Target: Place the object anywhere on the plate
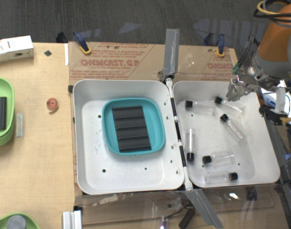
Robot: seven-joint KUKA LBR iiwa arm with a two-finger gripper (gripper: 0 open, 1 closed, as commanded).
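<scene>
— Camera view, left bin [83,142]?
— Holds a teal plate [157,128] carrying a black ribbed insert [131,128].
— Right bin [264,166]?
— Scattered with clear tubes [230,124], black-capped, all lying well apart from the plate.
— And the hand [235,90]?
— Poised over the right bin's far edge, just beside one tube; open or closed, cannot tell.

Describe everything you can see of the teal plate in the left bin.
The teal plate is a rounded square dish with a raised rim, looking like smooth plastic. It lies flat near the middle of the left bin, resting on the bin's white floor. A dark ribbed insert of four bars covers its centre. None of the tubes lies on it.
</scene>
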